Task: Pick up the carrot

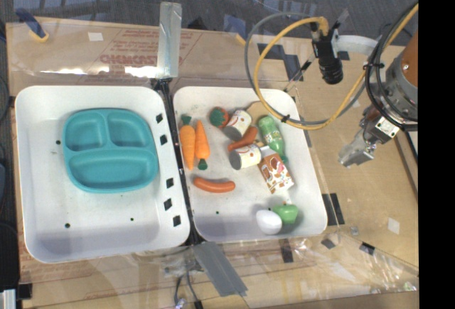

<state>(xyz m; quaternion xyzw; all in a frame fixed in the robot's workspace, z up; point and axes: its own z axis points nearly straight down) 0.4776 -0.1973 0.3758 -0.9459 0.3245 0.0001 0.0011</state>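
Two carrots (193, 145) lie side by side at the right bin's (311, 180) left wall, well left of the jaws, which hang outside it over the counter (370, 208); their state can't be told.

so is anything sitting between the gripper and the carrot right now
Yes. The gripper is outside the right bin, past its right wall. The carrot lies at the bin's far left wall. The green bottle, small cans and juice carton sit between them, though a descent from above looks open.
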